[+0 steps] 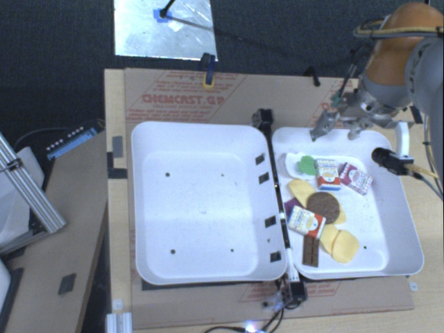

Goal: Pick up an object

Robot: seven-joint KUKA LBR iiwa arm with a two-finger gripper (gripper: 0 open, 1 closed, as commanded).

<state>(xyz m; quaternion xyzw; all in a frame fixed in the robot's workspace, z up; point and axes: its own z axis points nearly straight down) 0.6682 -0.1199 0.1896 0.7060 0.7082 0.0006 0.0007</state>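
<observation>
Here your gripper (338,125) hung with fingers spread and nothing between them over the far rim of the right bin (406,238), while the nearest object, the green piece (306,164), lay just below and left of it.

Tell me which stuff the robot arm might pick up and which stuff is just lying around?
For the job: gripper, green item, brown disc, yellow pieces, small cartons, right bin.

Just lying about: left bin, foil sheet, blue-yellow clamp.
</observation>
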